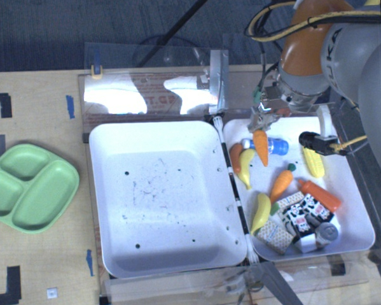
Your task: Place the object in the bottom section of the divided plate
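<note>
The gripper hangs over the far edge of the right bin, and a toy carrot dangles straight below it, its top caught between the fingers, which look clamped on it, and its point aimed toward the bin's near edge. The carrot's long axis runs nearly upright in the view, so it seems lifted clear of the blue-capped bottle and the yellow banana beside it, though whether its tip touches them cannot be told. The relation that matters is the long sideways gap: the green divided plate sits on the bench past the left bin, well apart from the gripper, with that whole bin between them. Its large bottom section lies along the plate's near right side, slanted, so the carrot would likely fit best laid along that slant. The fingertips themselves are small and partly masked by the wrist hardware, so the firmness of the grasp is a judgement. The toys at the right bin's near corner are jumbled and hard to separate.
</note>
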You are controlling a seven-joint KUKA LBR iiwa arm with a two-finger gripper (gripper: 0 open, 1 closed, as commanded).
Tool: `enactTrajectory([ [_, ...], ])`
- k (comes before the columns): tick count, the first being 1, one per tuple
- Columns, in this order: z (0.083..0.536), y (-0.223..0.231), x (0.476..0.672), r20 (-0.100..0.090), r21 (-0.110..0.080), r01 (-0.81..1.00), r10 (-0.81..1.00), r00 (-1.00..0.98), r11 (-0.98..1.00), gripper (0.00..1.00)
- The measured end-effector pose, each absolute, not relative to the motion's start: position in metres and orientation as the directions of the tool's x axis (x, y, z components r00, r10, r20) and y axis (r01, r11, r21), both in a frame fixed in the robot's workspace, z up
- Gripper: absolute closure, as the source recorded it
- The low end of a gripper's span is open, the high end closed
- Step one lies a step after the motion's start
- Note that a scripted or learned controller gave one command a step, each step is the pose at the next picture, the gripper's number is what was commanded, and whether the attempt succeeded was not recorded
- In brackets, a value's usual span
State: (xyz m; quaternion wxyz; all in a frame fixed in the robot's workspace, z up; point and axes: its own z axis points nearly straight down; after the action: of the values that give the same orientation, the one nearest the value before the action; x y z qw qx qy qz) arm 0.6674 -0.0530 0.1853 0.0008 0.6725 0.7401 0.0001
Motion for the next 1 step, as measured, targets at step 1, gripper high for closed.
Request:
enactTrajectory([
  [1,0.1852,0.0234,0.6668,0.001,0.000,0.990,0.990,-0.144,0.144,1.00],
])
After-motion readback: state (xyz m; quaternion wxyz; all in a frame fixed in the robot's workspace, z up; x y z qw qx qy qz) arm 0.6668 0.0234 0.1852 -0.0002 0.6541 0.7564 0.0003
